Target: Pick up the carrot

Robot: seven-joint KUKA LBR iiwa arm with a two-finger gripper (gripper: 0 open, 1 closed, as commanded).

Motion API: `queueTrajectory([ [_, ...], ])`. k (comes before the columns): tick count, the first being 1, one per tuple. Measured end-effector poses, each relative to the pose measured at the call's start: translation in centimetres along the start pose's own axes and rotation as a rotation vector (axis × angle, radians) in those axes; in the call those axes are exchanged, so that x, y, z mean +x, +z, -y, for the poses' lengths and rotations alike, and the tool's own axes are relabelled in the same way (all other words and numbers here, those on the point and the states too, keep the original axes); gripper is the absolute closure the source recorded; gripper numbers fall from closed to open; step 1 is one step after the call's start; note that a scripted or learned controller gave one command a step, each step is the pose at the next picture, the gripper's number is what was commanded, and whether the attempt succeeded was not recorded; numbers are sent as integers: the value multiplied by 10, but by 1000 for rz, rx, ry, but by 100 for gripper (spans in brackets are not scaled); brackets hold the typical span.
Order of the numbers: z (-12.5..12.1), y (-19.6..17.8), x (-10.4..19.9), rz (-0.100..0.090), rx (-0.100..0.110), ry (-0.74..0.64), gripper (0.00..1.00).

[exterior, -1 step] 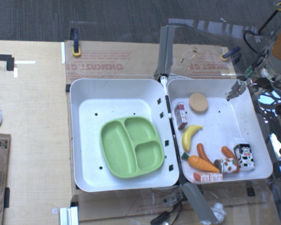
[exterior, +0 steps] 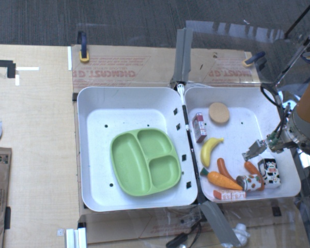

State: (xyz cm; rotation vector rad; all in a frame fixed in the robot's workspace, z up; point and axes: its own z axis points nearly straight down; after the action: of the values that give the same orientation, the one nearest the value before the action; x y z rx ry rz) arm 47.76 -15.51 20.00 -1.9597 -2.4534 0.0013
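While I hang over the right bin (exterior: 250, 112) from the camera view, my fingers (exterior: 254, 150) sit slightly parted with nothing between them — near the bin's right side, above a small orange piece (exterior: 251, 167). The carrot (exterior: 223, 180) lies low in this bin, tip pointing right, just beside a red sausage (exterior: 223, 167) and below the banana (exterior: 210, 150). A black-and-white cow-print carton (exterior: 270, 172) rests just right of the orange piece. A round tan biscuit (exterior: 219, 113) and a small red box (exterior: 199, 127) lie toward the far end. The left bin (exterior: 93, 138) on the table (exterior: 31, 112) carries a green divided plate (exterior: 145, 160) — well apart from me.
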Motion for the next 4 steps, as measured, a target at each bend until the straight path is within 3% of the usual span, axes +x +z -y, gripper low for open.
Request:
queueTrajectory([
  [1,-21,82,55,0,1,-151,0],
  [2,-19,99,51,5,-20,-582,0],
  [3,-21,89,48,13,-27,-577,100],
  [4,-21,88,46,18,-29,-576,0],
])
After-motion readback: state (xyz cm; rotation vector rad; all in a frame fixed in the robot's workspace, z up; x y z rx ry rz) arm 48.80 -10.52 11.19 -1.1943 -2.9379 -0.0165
